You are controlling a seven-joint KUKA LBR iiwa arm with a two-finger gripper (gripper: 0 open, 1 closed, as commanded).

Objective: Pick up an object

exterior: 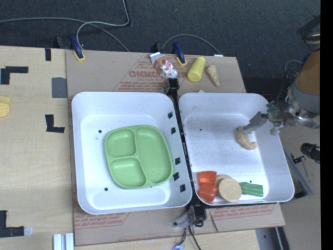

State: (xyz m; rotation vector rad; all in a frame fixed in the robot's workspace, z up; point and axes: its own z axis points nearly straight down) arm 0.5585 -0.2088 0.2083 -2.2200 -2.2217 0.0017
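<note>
Camera view from above, slanted, near edge first. Closest, in the right bin (270,155), a cluster along the front wall: red pieces (207,185), a tan round disc (229,189), a green strip (252,189). Beside it, the left bin (86,139) with a green divided plate (138,155). Farther back in the right bin, a beige lumpy object (246,140), long axis roughly left to right. Gripper (253,125) touching or just above that lump's upper edge, one grey finger slanting down-left from the arm at right. Cannot tell whether closed or apart. Beyond the bins, a yellow cylinder (196,69) on cardboard.
</note>
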